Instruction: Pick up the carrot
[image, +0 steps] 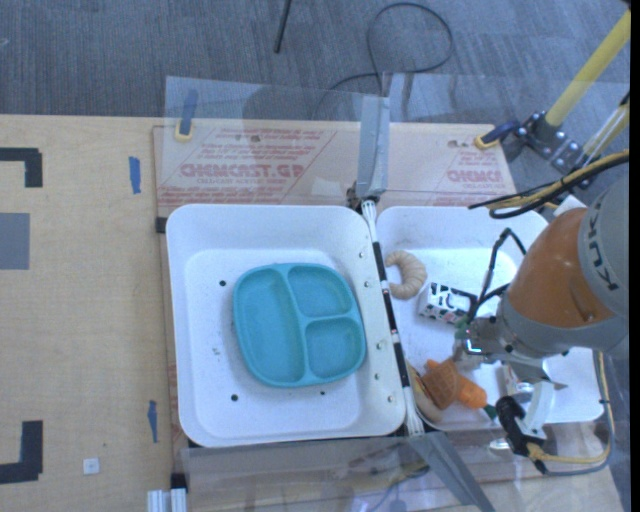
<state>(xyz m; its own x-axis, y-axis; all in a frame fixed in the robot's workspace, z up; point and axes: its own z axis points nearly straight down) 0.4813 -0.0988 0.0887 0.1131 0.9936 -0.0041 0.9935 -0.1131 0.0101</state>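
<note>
Over the right bin (560, 225) now, arm (575, 280) in from the right, orange band filling the near corner. Gripper (497, 362) low above the bin floor, just right of the carrot (468, 392); whether apart or together, cannot tell, hidden under the wrist and cabling.

Carrot down at the front-left corner of the right bin, close against the divider wall, touching or lying on a tan, toy-like piece (437, 385) beside it. Not lifted, nothing seen clamped on it. Long axis roughly left-to-right, tilted a little toward the front; the orange end points right, toward the gripper. Which end is the tip, hard to say at this size.

Risks from here, as a guess: crowded corner, so a descent could catch the bin wall or pinch the tan piece along with the carrot. Closing along the long axis rather than across it could squirt the carrot sideways. Croissant (405, 272) and black-and-white object (445, 300) well behind, less of a worry.
</note>
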